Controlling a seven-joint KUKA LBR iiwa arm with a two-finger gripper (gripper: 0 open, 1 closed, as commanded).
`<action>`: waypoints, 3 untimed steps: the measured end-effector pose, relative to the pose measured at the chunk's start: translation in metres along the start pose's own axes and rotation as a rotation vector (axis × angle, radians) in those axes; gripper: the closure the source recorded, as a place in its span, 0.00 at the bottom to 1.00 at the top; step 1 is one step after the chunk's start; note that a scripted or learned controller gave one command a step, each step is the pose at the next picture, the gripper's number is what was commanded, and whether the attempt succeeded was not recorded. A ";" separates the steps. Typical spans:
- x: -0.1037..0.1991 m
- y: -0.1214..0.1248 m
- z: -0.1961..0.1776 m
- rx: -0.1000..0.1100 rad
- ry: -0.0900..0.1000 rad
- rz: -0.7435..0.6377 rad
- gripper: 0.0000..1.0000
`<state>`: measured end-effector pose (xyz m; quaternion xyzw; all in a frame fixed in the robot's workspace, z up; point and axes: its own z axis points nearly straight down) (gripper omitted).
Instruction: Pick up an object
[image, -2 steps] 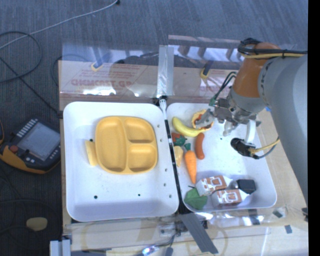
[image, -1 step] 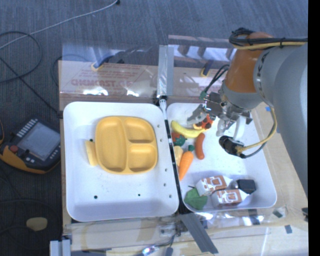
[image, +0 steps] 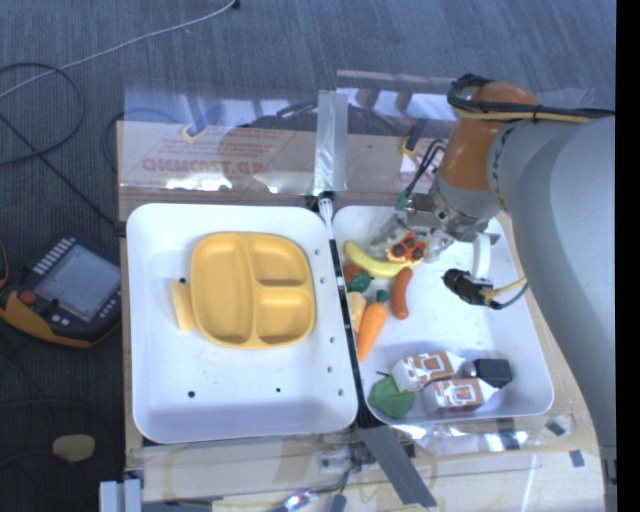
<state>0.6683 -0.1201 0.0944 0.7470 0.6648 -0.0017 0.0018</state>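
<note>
The gripper (image: 410, 243) is seen lowered into the far part of the right bin (image: 520, 345), just above the banana (image: 373, 261) and a small red-and-orange item (image: 405, 245) that cannot be identified. No object can be made out between the fingers, so the pick is judged not yet done; the descent seems complete or nearly so, with closing and lifting left. Whether the jaws are open or closed cannot be told, since they are merged with the clutter beneath and shaded by the wrist. The likely targets lie close together: the banana, a red sausage-like piece (image: 401, 294) just to its right, and a carrot (image: 370, 327) nearer. Nearer still, a green leaf-shaped toy (image: 393, 398), two small cartons (image: 445, 382) and a dark object (image: 492, 372) are seen. In the left bin (image: 160, 380) a yellow divided tray (image: 252, 288) rests. The arm's far side is cut off at the right.
</note>
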 end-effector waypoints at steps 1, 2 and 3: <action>0.000 0.000 -0.009 0.002 -0.002 0.000 1.00; 0.064 -0.007 -0.093 0.001 0.005 0.009 1.00; 0.055 -0.007 -0.101 0.001 0.000 -0.093 1.00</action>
